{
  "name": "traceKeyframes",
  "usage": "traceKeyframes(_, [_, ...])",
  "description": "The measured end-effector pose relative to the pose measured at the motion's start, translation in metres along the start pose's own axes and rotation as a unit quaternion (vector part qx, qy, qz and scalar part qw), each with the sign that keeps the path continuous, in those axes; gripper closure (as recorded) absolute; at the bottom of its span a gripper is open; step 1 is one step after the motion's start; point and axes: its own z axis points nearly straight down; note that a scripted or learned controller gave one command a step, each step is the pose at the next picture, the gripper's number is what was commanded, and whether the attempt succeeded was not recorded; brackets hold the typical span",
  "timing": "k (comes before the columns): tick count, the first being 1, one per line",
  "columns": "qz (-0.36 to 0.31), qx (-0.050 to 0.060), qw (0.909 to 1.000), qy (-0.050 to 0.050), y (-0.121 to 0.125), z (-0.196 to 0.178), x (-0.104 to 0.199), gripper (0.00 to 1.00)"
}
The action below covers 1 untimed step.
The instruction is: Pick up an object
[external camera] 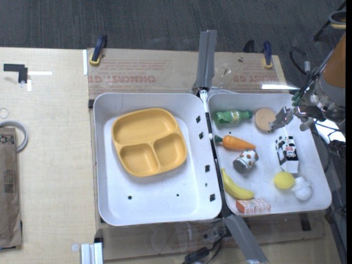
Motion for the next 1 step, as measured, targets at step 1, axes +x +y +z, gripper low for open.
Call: traceKeyframes(1, [-0.049, 0.000, 0.9988, 0.000, -0.0186, 0.0737, -0.0322, 0.00])
